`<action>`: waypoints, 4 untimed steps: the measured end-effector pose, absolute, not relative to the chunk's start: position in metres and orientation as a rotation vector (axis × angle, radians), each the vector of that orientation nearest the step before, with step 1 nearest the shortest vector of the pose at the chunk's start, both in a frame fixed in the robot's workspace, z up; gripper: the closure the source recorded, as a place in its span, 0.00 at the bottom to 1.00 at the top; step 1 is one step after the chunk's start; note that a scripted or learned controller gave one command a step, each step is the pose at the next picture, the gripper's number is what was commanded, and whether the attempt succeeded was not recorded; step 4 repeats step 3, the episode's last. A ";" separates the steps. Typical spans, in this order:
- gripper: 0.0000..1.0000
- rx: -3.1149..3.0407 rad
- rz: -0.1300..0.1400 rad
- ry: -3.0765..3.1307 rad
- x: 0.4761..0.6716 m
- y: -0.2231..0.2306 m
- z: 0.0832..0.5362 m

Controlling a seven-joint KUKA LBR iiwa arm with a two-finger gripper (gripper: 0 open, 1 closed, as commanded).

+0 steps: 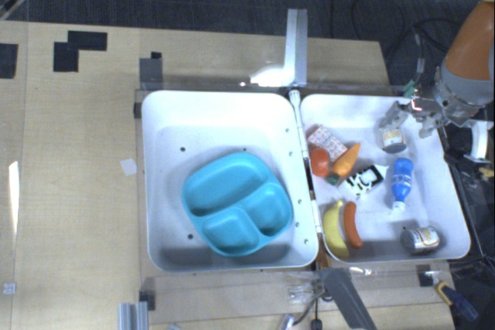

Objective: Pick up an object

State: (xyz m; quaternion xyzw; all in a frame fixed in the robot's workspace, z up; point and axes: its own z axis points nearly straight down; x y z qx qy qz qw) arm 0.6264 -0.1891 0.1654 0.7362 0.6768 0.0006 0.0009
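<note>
Bins [224,108]: two; tray [237,202]: one; bottle [400,180]: one.

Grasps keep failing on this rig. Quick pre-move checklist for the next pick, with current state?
1. Gripper over the right bin: ok, at its far right corner.
2. Nothing held yet: ok, no object between the fingers.
3. Nearest target: ok, small jar lies just below the gripper.
4. Room around the jar: ok, blue bottle sits apart from it.
5. Finger opening: cannot tell, too small and blurred.
6. Clutter elsewhere: not ok, carrot, tomato and packet touch near the divider.
</note>
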 end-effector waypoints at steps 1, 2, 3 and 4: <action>0.00 2.320 0.002 2.115 0.628 -0.202 0.100; 1.00 2.312 0.007 2.117 0.630 -0.201 0.112; 1.00 2.386 0.007 2.036 0.662 -0.140 0.249; 1.00 2.386 0.007 2.036 0.662 -0.140 0.249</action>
